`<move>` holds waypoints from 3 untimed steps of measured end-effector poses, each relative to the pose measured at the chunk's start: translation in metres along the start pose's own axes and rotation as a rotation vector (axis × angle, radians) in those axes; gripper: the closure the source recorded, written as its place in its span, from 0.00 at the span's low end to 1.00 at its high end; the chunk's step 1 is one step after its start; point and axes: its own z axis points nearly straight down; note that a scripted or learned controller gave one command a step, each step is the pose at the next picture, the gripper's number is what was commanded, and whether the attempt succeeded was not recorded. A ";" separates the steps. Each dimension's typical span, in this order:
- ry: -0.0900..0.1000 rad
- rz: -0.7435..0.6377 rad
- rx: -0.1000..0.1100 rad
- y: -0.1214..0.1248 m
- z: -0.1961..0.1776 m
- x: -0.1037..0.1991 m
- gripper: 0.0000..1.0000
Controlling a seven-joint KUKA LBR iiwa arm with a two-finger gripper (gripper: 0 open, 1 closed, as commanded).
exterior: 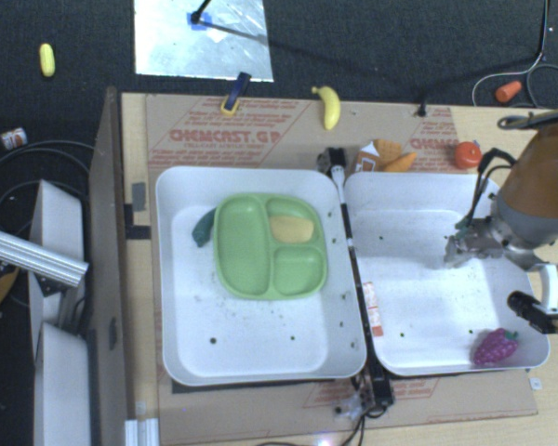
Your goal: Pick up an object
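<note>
A purple bunch of toy grapes (495, 347) lies at the near right corner of the right bin (400, 277). My gripper (460, 247) hangs low over the right part of that bin, well behind the grapes, and nothing shows between its fingers. In the left bin (191, 333) sits a green divided plate (268, 247) with a yellow piece (291, 227) in its upper right section. A dark green piece (204, 227) lies against the plate's left edge.
On the cardboard behind the bins lie a yellow banana (329, 107), an orange item (394, 159) and a red-orange item (466, 154). A blue-and-yellow clamp (234, 93) sits at the board's far edge. My arm covers the right bin's right side.
</note>
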 end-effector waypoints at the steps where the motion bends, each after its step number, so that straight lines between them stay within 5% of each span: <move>1: 0.002 0.002 0.008 -0.033 0.021 0.000 1.00; 2: 0.002 -0.008 -0.002 -0.027 -0.058 0.059 1.00; 3: 0.001 -0.001 0.003 -0.029 -0.054 0.055 0.00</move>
